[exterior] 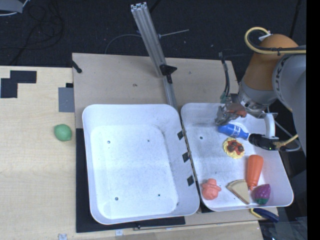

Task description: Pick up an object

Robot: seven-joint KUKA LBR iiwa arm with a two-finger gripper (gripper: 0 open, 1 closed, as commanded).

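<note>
My gripper [223, 118] hangs low over the far part of the right bin [205, 154], just left of a blue bottle [234, 131] with a white cap that lies on the bin floor. Nothing shows between its tips. Nearer the front lie a yellow and red pizza-like toy [234, 148], an orange carrot [254, 170], a pink toy [211, 189], a tan bread slice [239, 190] and a purple toy [262, 193].
The left bin [132, 164] stands beside the right one. A green ball [63, 132] rests on the bench at the far left. A slanted metal rail [153, 46] rises behind the bins. The arm's orange band [267, 64] looms at the right.
</note>
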